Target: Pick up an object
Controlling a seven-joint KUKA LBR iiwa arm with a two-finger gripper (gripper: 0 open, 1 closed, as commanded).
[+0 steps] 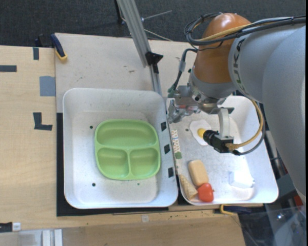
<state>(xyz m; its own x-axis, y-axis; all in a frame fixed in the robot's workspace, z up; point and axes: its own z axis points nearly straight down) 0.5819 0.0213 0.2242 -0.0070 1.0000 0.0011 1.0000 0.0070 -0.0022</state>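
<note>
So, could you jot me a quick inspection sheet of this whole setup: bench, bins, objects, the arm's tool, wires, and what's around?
Surface: wooden bench bearing two white bins side by side.
Job's things: right bin holds a tan block, a red tomato-like piece, a fried-egg toy and a pale whitish item.
Clutter: left bin holds a green divided plate.
Grippers: tool sits low at the right bin's far-left corner; finger state cannot be told.
Cables: black and yellow cables loop off the wrist.
Surroundings: metal post, blue-and-yellow clamp, grey tape marks, dark floor.
</note>
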